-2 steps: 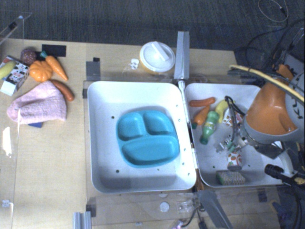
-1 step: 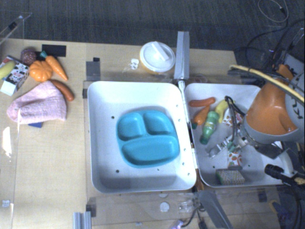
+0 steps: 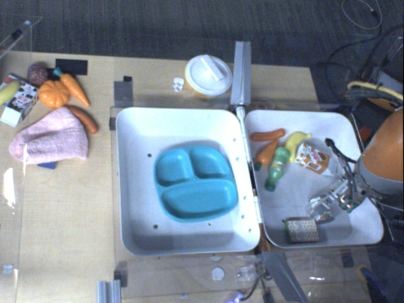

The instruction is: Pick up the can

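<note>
The can (image 3: pixel 302 230) is a grey, dull metallic cylinder lying on its side near the front edge of the right bin (image 3: pixel 366 232). My gripper (image 3: pixel 324 207) hangs just behind and to the right of it, close above the bin floor. A small gap separates the can from the gripper's tip. The arm's orange band (image 3: pixel 385 147) rises at the bin's right edge.
At the back of the right bin lie a sausage (image 3: pixel 267 134), a carrot (image 3: pixel 266 153), a banana (image 3: pixel 295 141), a green bottle (image 3: pixel 276 167) and a snack packet (image 3: pixel 312 158). The left bin (image 3: pixel 136 188) holds a blue divided plate (image 3: pixel 196 182). Toys and a pink cloth (image 3: pixel 50 137) sit at far left.
</note>
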`<move>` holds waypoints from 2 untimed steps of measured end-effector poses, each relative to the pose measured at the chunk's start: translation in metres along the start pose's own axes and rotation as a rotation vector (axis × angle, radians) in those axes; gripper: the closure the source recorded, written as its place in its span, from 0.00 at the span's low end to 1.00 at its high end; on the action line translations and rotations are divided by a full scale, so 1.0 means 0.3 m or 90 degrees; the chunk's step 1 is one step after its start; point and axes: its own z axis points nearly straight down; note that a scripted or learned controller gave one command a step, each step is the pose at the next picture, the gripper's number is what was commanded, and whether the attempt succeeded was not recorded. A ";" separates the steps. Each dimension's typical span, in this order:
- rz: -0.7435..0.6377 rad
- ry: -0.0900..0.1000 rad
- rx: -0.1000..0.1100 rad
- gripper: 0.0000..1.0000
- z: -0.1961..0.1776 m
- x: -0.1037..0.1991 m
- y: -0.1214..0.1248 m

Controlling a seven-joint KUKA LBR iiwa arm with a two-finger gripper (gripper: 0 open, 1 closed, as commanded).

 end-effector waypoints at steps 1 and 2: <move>0.001 -0.002 -0.003 1.00 -0.035 -0.002 0.009; 0.183 0.002 0.001 1.00 -0.424 0.142 0.343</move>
